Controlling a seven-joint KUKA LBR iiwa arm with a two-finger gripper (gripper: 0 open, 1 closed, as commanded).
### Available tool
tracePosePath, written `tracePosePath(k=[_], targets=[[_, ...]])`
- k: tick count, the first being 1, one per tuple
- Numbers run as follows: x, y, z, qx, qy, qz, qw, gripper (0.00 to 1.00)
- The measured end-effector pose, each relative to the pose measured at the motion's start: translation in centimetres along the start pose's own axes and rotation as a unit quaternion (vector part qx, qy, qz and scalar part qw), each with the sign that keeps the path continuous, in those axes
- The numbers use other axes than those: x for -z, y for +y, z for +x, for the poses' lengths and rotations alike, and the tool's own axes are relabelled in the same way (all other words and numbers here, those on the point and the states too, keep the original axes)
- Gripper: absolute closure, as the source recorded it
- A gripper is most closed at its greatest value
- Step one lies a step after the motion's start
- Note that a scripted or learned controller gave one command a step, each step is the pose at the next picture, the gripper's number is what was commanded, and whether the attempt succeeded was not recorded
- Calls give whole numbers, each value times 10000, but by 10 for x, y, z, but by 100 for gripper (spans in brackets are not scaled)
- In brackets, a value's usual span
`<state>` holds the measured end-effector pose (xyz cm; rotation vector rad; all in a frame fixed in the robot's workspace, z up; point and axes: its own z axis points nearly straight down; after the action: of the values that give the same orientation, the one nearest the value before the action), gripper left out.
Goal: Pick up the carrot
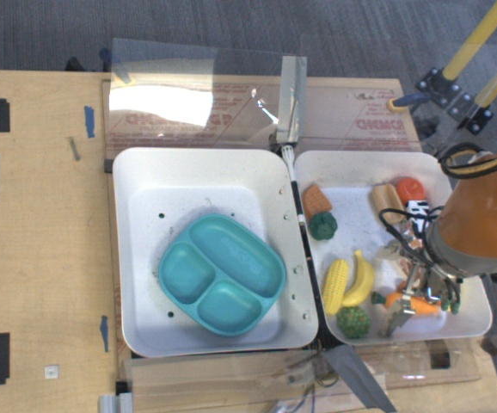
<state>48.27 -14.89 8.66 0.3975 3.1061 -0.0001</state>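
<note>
Gripping one carrot (414,303): hand (420,302) clenched; one banana (362,280), one corn (335,284).

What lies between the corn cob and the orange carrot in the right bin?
In the camera view, a banana lies between the corn cob and the carrot.

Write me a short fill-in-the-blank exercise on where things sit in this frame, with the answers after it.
1. The teal divided plate lies in the ______ bin as the camera sees it.
2. The toy banana lies right beside the toy ______.
3. The gripper is low over the right bin, at a small ______ piece that looks like the carrot.
4. The plate has ______ compartments.

Answers: left; corn cob; orange; three
</note>
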Motion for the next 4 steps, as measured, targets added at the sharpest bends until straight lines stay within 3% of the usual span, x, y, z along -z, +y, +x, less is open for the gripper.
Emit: tracePosePath(k=[1, 2, 3, 4], targets=[[0, 41, 10, 55, -3, -9, 10000, 0], [11, 41, 11, 56, 16, -12, 10000, 100], [101, 92, -15, 849, -8, -10, 9964, 100], [255, 87, -19, 923, -52, -2, 9957, 100]])
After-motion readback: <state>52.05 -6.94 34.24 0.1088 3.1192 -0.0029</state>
